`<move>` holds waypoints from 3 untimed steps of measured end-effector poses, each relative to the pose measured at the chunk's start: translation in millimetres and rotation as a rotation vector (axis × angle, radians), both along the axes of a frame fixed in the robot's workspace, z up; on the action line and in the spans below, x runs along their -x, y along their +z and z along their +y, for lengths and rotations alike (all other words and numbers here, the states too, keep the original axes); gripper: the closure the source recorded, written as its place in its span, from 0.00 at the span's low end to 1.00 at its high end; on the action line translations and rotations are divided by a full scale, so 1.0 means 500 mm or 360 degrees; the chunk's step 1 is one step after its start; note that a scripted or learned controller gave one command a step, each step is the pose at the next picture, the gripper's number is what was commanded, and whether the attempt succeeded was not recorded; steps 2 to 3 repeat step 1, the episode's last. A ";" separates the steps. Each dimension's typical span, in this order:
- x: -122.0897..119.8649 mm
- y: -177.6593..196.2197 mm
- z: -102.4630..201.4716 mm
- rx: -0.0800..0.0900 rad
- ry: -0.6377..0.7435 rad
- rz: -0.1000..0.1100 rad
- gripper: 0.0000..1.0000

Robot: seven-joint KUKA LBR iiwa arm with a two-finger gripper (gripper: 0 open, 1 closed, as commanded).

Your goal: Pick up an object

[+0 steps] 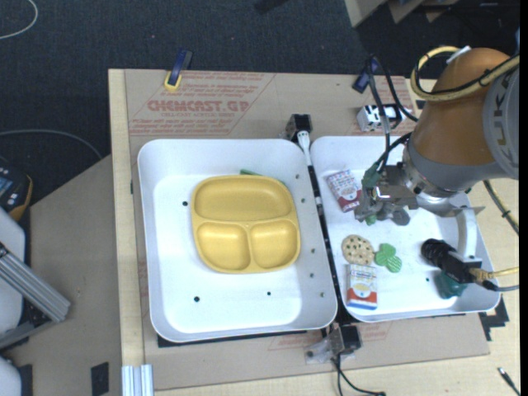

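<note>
The gripper (378, 209) hangs low in the right bin (412, 302), just above and right of the round cookie (356, 248); whether its jaws are apart or together cannot be told. Beside the cookie's right lies a green piece (388, 258), below it a small carton (362, 287), above it a red-white packet (342, 188).
</note>
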State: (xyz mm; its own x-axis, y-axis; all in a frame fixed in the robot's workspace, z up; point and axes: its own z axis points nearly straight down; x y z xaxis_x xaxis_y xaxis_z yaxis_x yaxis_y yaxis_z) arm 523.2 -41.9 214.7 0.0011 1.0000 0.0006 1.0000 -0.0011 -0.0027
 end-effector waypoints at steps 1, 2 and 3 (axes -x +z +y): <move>0.003 0.042 0.010 0.0002 0.0004 -0.0011 1.00; 0.003 0.042 0.010 0.0002 0.0004 -0.0011 1.00; 0.003 0.042 0.010 0.0002 0.0004 -0.0011 1.00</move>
